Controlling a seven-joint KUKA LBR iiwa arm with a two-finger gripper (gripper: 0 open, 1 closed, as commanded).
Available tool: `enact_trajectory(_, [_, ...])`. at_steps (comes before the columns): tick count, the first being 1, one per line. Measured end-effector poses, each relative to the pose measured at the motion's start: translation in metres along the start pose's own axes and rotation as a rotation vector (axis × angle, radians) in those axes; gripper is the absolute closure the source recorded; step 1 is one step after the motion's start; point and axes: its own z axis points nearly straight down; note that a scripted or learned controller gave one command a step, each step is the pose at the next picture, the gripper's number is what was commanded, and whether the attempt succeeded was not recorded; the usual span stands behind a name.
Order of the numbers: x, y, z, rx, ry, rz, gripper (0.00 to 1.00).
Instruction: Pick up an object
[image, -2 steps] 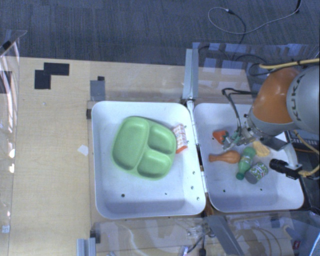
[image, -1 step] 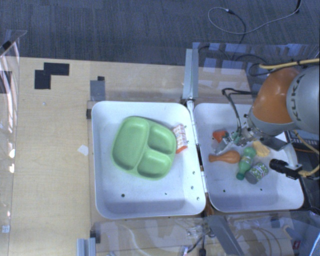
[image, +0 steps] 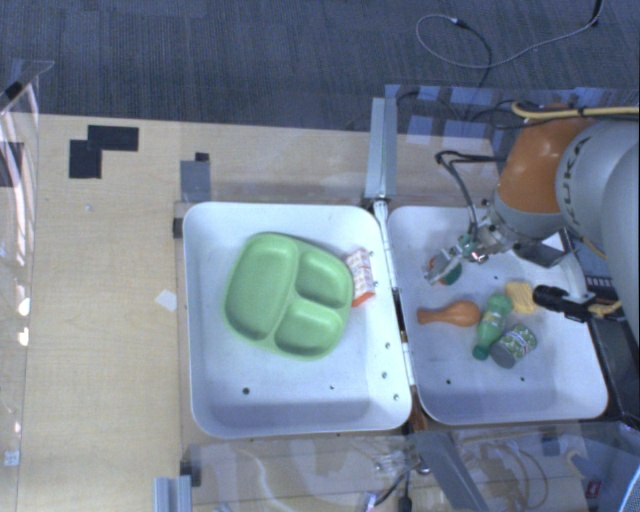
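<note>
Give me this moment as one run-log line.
arm: over right bin | claw: low at bin's upper left, grip unclear | right bin: green bottle, can, wooden piece | left bin: green divided plate

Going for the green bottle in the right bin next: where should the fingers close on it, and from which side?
Grip the green bottle across its mid-body, coming straight down from above. It lies on its side, slanting from upper right to lower left, so the fingers should straddle it crosswise. A can sits close at its right and a brown wooden piece at its left, so clearance is probably tight.
</note>
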Motion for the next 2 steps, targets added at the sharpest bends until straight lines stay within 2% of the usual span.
enact_trajectory(1, [0.0,0.003,-0.014,-0.008,-0.003,-0.003,1.0])
enact_trajectory(2, [0.083,0.015,-0.119,0.0,0.002,0.066,1.0])
